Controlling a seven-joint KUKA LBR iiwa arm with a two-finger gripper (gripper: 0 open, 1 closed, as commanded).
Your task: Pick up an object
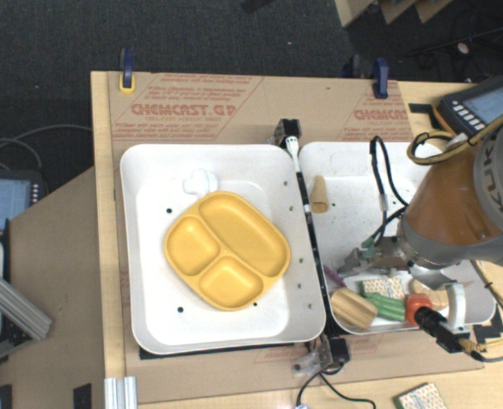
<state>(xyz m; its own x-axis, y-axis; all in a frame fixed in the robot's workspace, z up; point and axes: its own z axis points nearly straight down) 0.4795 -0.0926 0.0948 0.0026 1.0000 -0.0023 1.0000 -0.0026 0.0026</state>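
Note:
My gripper (360, 262) is low in the right bin (345, 164), near its front left part, with the grey and orange arm (456, 220) covering much of that bin. Just in front of the gripper lie a tan round block (354, 308), green pieces (386, 305) and a red-orange piece (417, 310), crowded together at the bin's front edge. A small wooden cylinder (320, 194) lies apart at the bin's back left. The view does not show any object held by the gripper.
The left bin (141, 228) holds a yellow divided plate (226, 249) and a small clear thing (200, 180) behind it. A black divider (303, 207) runs between the bins. Cables (379, 173) hang over the right bin. A handheld pendant (477, 109) sits at the far right.

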